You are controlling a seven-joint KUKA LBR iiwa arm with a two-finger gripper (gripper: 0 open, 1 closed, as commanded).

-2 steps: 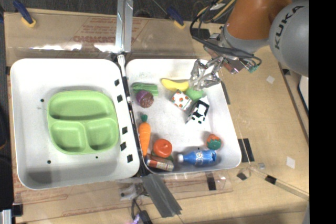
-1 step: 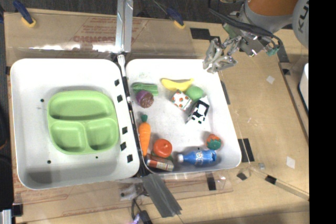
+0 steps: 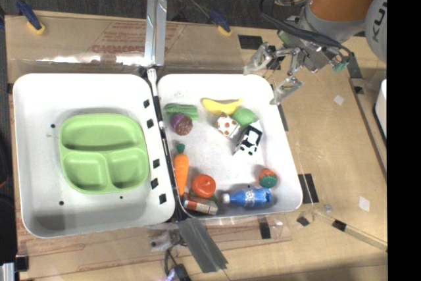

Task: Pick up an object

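Observation:
My gripper hangs over the back right corner of the right bin, above its rim. Its fingers stand spread and open, with nothing between them. Below it in the bin lie a yellow banana, a green lime, a white die with red spots and a black-and-white cube. Further left are a purple onion and a green vegetable. An orange carrot, a red tomato, a blue bottle and a small red fruit lie near the front.
The left bin holds a green divided plate. A metal clamp strip stands at the back between the bins. A brown tube rests against the right bin's front wall. Bare bench stretches right of the bins.

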